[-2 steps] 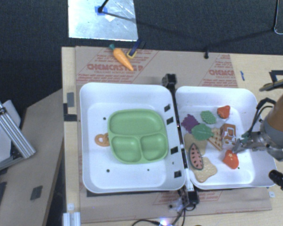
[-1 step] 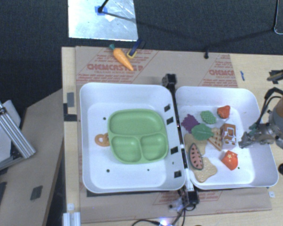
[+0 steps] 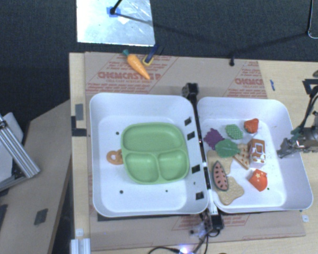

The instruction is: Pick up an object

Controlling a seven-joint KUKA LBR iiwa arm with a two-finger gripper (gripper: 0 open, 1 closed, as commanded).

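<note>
Pale wood bench (image 3: 53, 142) on dark carpet; cardboard sheet under two glossy white bins; left bin (image 3: 103, 115) holds a matte green divided plate (image 3: 152, 152); right bin (image 3: 291, 189) holds small toy foods (image 3: 238, 157), flat and rounded, clustered left of centre; claw (image 3: 286, 148) over right rim, finger state unclear.

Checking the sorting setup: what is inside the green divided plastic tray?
All three compartments of the green divided plastic tray look bare. A brown pretzel lies beside it. The bin floor beneath the tray is covered.
</note>
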